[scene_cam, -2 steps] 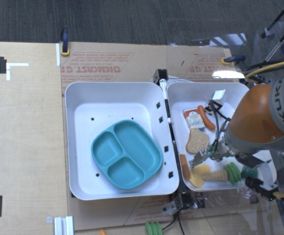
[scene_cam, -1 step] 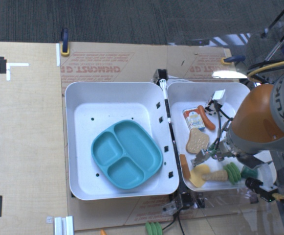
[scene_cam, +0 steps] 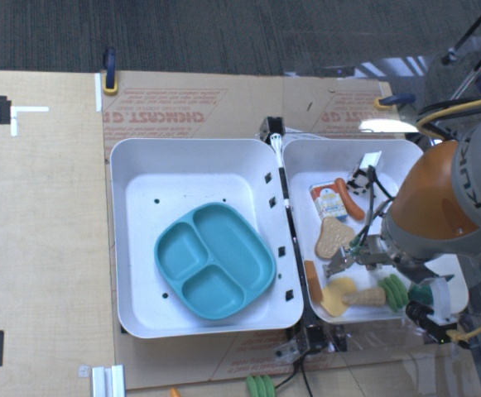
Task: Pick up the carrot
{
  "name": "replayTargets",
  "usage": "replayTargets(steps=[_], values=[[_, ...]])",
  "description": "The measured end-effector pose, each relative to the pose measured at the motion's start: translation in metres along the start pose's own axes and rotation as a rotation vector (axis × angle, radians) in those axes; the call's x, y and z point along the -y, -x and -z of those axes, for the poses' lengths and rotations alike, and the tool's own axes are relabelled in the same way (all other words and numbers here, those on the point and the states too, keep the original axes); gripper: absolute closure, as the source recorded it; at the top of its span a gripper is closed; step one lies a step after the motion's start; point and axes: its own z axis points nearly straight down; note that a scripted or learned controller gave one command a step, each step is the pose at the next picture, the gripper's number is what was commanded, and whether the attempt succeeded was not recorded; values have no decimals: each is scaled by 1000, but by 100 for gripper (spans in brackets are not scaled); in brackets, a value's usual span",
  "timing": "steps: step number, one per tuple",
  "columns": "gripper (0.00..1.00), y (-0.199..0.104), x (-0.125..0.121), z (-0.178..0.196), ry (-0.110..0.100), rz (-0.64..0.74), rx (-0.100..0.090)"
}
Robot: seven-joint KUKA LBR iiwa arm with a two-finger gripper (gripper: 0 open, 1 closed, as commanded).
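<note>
- Arm [scene_cam: 435, 201], grey with its orange band, rises closest to the lens and reaches into the right bin [scene_cam: 406, 149] from 3 o'clock.
- Claw [scene_cam: 345, 259] sits low at the arm's tip, over the middle of that bin; its metal parts blur into the clutter, so I cannot tell whether it is open or closed, and I see nothing held in it.
- Carrot [scene_cam: 312, 281], by my reading, is the slim orange stick lying flat along the bin's left wall, running roughly 12 to 6 o'clock.
- From the claw, it lies near at about 8 o'clock, apart from it.
- A redder stick [scene_cam: 352, 201] lies at the claw's 12 o'clock beside a packet [scene_cam: 326, 197]; it looks more like a sausage, though I am not certain.
- Handling, as a judgement: probably a light, stiff toy, smooth and round, so it may roll or slip out of a pinch.
- Best hold looks to be across its thin width near mid-length, where it balances.
- The wall just beside it leaves little room on that side, and a cookie [scene_cam: 334, 238] and a yellow piece [scene_cam: 337, 296] crowd its other side.
- The left bin [scene_cam: 132, 222] holds a blue tray [scene_cam: 215, 259], well away at 9 o'clock.
</note>
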Motion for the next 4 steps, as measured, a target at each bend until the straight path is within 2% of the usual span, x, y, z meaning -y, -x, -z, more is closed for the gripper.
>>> replayTargets(steps=[1,2,4], values=[[0,2,1,0,-3,195,-2],[0,-1,0,0,-1,155,-1],[0,7,2,0,-2,-100,0]])
